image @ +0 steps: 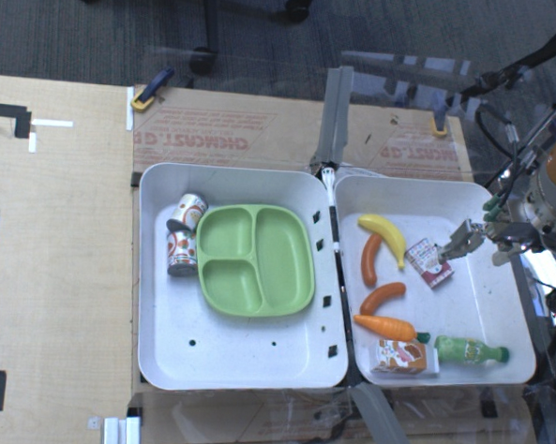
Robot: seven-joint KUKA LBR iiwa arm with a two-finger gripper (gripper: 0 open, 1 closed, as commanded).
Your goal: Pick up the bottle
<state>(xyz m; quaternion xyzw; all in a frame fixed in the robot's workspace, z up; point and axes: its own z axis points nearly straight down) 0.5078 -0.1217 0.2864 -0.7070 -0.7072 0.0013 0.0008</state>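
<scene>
The bottle (470,350) is green with a pale label and lies on its side near the front right corner of the right bin (504,207). My gripper (481,248) hangs over the right side of that bin, well behind the bottle and apart from it. Its fingers (459,241) are spread open with nothing between them. The left fingertip is close to a small red and white packet (430,262).
The right bin also holds a banana (385,236), two orange sausages (371,259), a carrot (385,326) and a small carton (405,356) just left of the bottle. The left bin (157,350) holds a green divided plate (256,259) and two cans (184,234).
</scene>
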